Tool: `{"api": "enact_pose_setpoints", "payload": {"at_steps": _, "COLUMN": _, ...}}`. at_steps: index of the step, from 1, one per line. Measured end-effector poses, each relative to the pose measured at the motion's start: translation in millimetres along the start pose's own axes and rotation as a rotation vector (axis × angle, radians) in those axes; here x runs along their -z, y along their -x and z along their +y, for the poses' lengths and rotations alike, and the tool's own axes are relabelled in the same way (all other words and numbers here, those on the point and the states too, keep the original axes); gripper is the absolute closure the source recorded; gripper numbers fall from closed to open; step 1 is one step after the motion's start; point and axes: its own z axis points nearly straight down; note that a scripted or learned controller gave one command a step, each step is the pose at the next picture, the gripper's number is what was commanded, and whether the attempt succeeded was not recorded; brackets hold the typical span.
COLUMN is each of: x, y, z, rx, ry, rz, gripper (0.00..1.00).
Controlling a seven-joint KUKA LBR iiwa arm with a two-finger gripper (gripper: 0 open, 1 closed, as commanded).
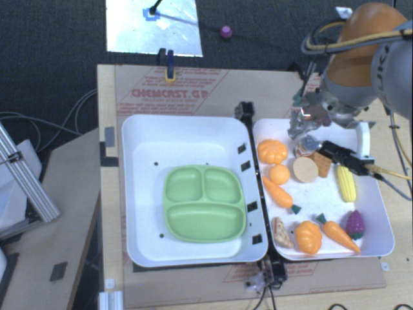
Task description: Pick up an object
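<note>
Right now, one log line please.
phase: reach | gripper: over right bin, far end | grasp: none seen | green tray: left bin

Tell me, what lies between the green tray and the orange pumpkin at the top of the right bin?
In the camera view, the bins' rims with black clips separate green tray from pumpkin.

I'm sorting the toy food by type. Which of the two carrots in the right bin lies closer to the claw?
The carrot beside the divider, just below the small orange ball. The other carrot lies near the bin's front edge, beside the purple grapes, farther from the claw.
</note>
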Motion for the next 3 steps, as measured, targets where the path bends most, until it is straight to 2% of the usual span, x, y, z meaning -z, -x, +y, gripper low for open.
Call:
{"api": "enact_pose_setpoints", "payload": {"at_steps": 1, "x": -0.7, "y": -9.5, "z": 8.7, "rx": 0.005, "ry": 0.000, "rz": 0.000, "gripper": 1.00}}
{"api": "enact_pose_setpoints", "payload": {"at_steps": 2, "x": 3.7, "y": -8.5, "z": 1.1, "rx": 0.002, "ry": -0.001, "rz": 0.001, "gripper": 1.00}}
{"api": "enact_pose_setpoints", "payload": {"at_steps": 3, "x": -10.9, "y": -12.5, "z": -8.4, "rx": 0.000, "ry": -0.003, "rz": 0.000, "gripper": 1.00}}
